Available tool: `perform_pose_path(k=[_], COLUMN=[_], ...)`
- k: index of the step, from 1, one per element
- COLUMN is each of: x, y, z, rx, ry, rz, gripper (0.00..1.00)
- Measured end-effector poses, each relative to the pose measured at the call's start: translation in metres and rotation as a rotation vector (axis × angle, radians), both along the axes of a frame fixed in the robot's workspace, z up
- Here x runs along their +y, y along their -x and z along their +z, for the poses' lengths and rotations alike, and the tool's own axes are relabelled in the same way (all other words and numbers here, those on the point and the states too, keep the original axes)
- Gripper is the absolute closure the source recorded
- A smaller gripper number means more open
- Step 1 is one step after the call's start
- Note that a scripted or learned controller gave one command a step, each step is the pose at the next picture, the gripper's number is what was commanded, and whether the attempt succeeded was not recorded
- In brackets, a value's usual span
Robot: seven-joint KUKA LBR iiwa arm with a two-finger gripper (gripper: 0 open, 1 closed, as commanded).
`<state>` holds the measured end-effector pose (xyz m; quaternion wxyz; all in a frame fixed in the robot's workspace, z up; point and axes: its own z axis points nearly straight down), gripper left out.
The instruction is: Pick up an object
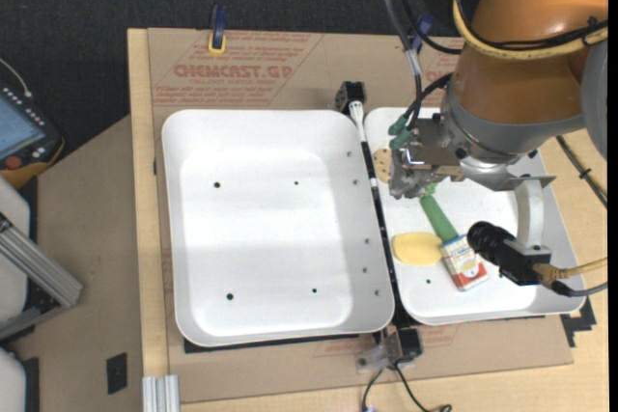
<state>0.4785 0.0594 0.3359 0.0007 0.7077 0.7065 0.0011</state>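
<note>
Arm low over right bin [502, 299], gripper [417, 177] by green brush [436, 215], yellow disc [416, 249] just below. Can't tell its state. Reach phase prob.; next: drop squarely, clamp.

My arm [526, 63] shows a big glossy orange dome on top, over a grey collar that narrows to a paler grey wrist. A yellow-and-black cable loops across the dome, with a second black cable beside it. Below the wrist I see a metal gripper [413, 171] block, silver and dark, with thin black wires running in from above. Finger detail I cannot resolve.
</note>
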Motion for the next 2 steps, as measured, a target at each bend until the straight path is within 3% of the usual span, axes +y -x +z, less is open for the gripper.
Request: perform_pose_path(k=[1,2], x=[0.055,0.092], y=[-0.001,-0.001], z=[0.085,0.140], rx=[-0.008,-0.005], ry=[-0.004,-0.003], rz=[0.010,0.007], gripper=[1.00,1.00])
